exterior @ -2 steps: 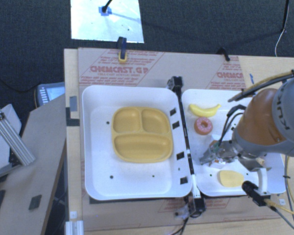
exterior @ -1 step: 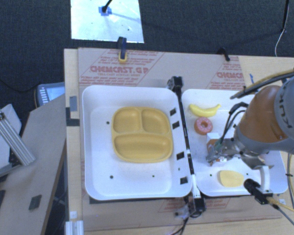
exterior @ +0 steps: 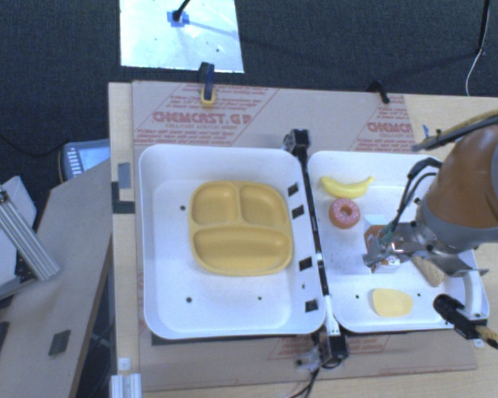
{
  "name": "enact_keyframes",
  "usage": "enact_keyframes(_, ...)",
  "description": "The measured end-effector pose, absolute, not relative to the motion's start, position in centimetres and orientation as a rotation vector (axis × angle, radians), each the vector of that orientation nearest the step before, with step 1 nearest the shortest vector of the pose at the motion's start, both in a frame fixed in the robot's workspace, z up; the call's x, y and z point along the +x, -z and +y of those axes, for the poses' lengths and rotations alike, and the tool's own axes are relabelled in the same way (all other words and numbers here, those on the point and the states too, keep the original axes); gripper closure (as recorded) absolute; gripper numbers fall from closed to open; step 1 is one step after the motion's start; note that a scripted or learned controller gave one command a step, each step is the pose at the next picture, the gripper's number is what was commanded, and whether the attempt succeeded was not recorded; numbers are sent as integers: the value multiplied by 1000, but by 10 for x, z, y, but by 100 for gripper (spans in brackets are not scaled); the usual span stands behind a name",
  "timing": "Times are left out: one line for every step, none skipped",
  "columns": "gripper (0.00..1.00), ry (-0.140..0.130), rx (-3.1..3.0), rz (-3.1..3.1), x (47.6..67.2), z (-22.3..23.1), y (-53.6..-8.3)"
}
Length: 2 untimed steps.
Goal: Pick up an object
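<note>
The right bin (exterior: 357, 164) holds a yellow banana (exterior: 346, 186), a pink donut (exterior: 344, 213), a brown-red item (exterior: 375, 237) and a pale yellow flat piece (exterior: 392, 303). A tan wooden piece (exterior: 426, 269) lies under the wrist. My gripper (exterior: 383, 253) reaches down into this bin from the right, right over the brown-red item and touching it. The fingers are too small and cluttered to read.
The left bin (exterior: 162, 222) carries a yellow three-compartment tray (exterior: 236, 227). A black divider with clips (exterior: 309, 230) runs between the bins. The orange-banded wrist (exterior: 473, 185) hangs over the right bin's right side. Cables trail at the front right.
</note>
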<state>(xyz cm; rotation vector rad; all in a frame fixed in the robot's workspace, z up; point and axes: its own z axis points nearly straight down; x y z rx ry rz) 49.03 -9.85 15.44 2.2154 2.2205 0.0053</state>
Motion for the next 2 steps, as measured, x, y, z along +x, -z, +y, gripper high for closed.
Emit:
enact_keyframes(100, -7, 2212, 2221, 492, -99, -208)
enact_keyframes(100, -5, 2210, 2232, 510, -48, -219)
